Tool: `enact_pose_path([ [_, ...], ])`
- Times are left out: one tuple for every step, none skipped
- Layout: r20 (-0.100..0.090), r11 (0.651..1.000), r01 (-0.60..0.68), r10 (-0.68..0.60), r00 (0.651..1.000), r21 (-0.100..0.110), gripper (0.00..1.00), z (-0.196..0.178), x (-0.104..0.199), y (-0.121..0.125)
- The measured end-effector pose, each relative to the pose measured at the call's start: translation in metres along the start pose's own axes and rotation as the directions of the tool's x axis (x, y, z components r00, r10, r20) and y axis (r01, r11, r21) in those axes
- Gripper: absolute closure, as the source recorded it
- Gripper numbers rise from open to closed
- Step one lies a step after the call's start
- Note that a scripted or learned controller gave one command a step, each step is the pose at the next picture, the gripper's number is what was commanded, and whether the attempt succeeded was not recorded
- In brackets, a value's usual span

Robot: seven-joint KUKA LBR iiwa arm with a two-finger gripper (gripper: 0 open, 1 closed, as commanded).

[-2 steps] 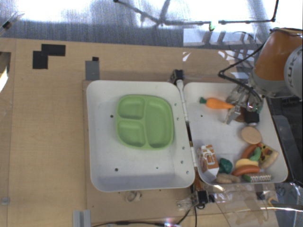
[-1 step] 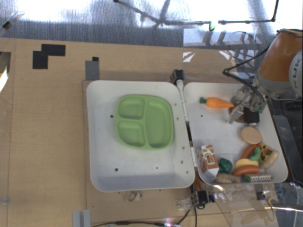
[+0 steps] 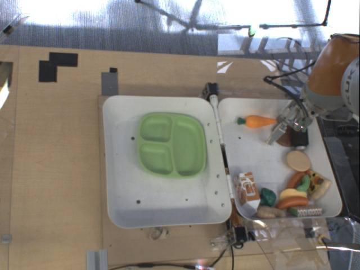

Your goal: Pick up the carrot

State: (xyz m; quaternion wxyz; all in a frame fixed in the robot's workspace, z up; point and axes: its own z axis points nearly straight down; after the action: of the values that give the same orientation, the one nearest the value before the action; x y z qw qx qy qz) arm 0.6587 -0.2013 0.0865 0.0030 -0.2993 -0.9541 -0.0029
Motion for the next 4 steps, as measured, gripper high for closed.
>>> enact_pose_path([
  [0.007,1.000,0.024,-0.024,1.000,0.015,0.00,0.000,0.019,0.028],
  [0.039,0.982,0.191,-0.191,0.981,0.001,0.00,-0.178,0.009,0.006],
  [0.018,0.979,0.205,-0.205,0.979,0.003,0.00,-0.139,0.016,0.008],
  [0.014,0.991,0.131,-0.131,0.991,0.000,0.00,-0.092,0.021,0.037],
])
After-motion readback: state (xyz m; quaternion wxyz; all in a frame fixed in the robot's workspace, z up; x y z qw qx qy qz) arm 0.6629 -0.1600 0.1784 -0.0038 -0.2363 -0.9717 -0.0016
